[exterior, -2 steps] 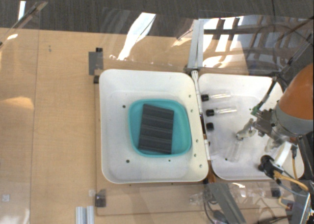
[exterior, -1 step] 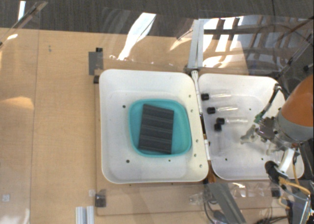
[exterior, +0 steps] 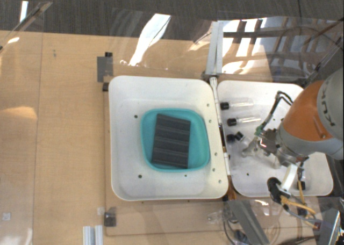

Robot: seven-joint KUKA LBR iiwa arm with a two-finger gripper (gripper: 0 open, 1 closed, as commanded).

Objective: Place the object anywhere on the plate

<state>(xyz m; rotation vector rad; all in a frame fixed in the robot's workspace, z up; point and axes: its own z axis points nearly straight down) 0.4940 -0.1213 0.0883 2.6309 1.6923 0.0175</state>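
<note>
Plate (exterior: 201, 150): a teal, square-ish dish with rounded corners, sitting in the middle of the left bin (exterior: 123, 174).
Object (exterior: 171, 141): a dark grey ribbed block, lying flat on the plate, tilted a little off the bin's edges.
Arm (exterior: 309, 120): over the right bin (exterior: 322, 182), well apart from the plate.
Gripper (exterior: 251, 145): seems to point toward the wall between the bins; too small and blurred to tell how its pincer stands.

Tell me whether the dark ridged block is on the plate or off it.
On it. The dark ridged block lies flat inside the teal plate, teal rim visible on every side.
</note>
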